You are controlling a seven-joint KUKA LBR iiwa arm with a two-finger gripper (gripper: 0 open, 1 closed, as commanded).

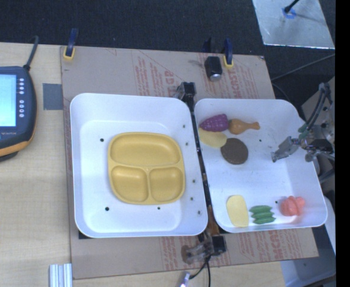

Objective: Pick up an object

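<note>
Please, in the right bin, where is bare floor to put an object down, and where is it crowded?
In the right bin, the bare floor is the middle band between the brown disc above and the yellow piece and green piece below. It is crowded top left around the purple piece. The gripper hangs over the right side.

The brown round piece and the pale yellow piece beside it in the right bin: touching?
Apart. The camera view shows a thin strip of white bin floor between the brown round piece and the pale yellow piece.
</note>
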